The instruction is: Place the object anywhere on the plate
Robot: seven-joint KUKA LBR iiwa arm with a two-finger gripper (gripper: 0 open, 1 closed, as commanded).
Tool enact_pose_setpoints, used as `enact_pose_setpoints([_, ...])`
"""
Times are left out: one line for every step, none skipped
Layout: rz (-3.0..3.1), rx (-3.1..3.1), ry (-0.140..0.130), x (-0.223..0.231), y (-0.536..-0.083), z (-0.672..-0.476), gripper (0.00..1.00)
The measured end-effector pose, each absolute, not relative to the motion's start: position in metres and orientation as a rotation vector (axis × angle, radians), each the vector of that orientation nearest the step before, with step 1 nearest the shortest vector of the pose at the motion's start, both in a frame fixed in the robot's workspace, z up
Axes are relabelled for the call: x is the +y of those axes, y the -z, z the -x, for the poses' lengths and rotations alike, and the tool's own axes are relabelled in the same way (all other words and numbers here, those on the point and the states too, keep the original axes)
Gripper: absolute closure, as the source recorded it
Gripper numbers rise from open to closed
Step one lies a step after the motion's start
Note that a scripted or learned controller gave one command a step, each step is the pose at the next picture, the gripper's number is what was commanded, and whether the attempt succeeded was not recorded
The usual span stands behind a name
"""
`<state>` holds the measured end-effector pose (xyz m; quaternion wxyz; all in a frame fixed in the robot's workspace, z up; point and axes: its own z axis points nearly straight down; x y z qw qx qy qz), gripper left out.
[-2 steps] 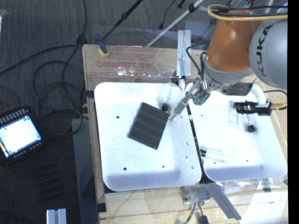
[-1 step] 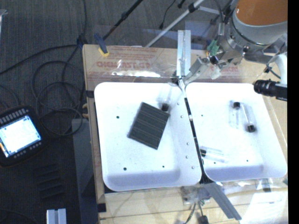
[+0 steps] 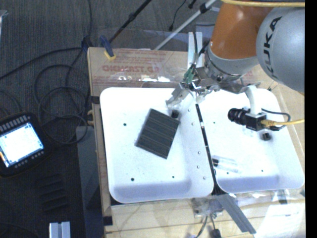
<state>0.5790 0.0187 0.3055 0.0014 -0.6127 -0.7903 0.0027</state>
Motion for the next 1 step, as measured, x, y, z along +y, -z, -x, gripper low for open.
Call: enact_pose_setpoints([2.024,-2.399,-0.01,-0.0323,-0.3323,-0.5191,0.0])
